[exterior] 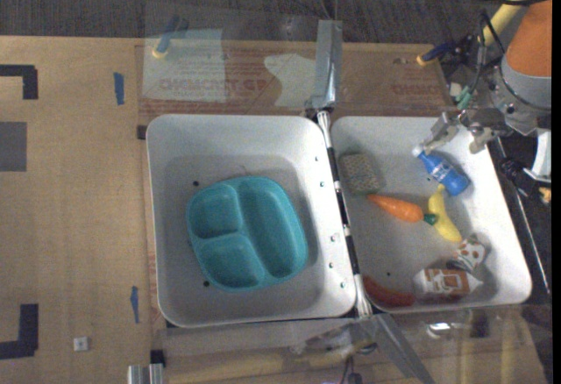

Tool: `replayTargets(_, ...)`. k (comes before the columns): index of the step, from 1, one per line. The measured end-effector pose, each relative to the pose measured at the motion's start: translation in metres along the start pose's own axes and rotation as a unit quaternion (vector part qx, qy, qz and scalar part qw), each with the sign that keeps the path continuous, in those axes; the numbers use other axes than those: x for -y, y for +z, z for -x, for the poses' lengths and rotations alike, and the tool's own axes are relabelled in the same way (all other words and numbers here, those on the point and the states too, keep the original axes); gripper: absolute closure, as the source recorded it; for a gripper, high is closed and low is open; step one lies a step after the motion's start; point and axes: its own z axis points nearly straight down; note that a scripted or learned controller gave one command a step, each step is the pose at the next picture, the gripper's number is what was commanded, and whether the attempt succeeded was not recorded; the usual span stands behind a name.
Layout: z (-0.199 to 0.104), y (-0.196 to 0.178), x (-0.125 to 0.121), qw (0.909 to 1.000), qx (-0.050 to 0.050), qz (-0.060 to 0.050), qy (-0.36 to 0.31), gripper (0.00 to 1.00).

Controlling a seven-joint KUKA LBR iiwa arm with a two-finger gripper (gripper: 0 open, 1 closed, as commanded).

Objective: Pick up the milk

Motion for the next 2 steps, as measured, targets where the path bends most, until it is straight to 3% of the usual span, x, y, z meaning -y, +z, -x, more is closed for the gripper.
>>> replayTargets(1, -0.017, 0.117, 0.049, 0.9994, 0.000, 0.000, 0.034, 0.00)
replayTargets(2, 0.024, 0.115, 0.118, 0.9958, -0.001, -0.001, -0.092, 0.00)
